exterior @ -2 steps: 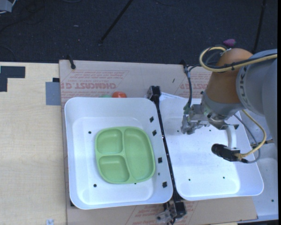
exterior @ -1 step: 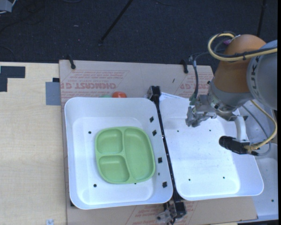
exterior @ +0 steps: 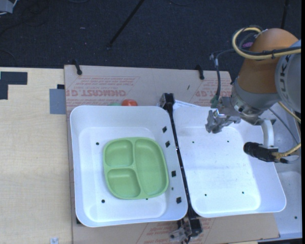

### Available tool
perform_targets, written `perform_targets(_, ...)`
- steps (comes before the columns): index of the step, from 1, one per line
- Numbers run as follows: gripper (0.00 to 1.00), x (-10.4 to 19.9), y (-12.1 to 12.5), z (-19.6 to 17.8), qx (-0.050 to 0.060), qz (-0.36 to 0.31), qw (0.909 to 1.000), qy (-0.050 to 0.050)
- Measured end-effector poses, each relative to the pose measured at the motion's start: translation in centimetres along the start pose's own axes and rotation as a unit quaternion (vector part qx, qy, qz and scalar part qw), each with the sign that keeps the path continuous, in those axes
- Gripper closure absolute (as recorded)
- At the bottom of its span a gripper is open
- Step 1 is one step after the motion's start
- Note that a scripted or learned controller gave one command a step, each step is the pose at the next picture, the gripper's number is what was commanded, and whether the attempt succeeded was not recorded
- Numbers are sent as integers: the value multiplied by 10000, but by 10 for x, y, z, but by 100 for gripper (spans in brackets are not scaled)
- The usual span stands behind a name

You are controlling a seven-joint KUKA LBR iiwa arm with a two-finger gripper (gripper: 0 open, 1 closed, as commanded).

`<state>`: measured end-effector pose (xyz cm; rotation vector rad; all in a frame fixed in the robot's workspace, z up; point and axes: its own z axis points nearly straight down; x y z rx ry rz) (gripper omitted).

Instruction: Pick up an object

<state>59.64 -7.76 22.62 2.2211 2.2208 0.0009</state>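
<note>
Green divided plate (exterior: 135,168) in left white bin (exterior: 86,187).

orange object (exterior: 129,103) half hidden behind left bin (exterior: 86,136) rim

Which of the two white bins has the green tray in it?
The left bin; the green divided tray lies flat inside it, while the hand hangs over the right bin.

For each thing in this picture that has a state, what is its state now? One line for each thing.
Green divided plate: lying flat, right side up, in the left bin, nothing in its three compartments.
Right bin: holds no loose object that I can see.
Gripper: over the far edge of the right bin, holding nothing visible.
Small orange object: outside the bins, behind the left bin's far wall, partly hidden.
</note>
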Motion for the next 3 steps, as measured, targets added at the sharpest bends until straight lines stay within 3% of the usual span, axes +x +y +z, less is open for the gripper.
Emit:
perform_targets(1,100,50,13,7,15,-16,10000,8)
perform_targets(3,100,156,12,-10,17,-26,10000,9)
